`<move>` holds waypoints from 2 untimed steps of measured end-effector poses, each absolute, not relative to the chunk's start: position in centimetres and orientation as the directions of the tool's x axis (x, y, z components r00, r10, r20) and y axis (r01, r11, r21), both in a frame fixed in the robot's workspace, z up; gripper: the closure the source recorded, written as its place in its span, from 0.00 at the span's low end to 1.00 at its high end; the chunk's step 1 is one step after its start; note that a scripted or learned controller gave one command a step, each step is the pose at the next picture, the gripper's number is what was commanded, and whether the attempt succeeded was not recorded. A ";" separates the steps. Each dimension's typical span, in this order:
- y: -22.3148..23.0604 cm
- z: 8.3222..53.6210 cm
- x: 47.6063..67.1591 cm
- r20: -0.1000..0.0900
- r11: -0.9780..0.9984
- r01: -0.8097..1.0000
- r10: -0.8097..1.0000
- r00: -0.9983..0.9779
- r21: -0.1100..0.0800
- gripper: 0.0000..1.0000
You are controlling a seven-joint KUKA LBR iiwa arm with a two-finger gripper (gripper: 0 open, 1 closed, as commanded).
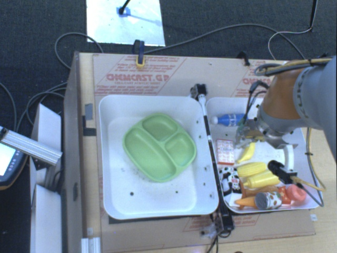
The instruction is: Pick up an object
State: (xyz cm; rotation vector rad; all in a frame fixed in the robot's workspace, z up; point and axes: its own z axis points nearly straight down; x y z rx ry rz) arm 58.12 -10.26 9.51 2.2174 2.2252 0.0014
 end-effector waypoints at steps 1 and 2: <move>-11.0 9.7 58.1 -0.012 -0.002 1.000 1.000 0.002 0.005 0.00; -13.3 8.4 56.1 -0.001 0.001 1.000 1.000 -0.001 0.001 0.00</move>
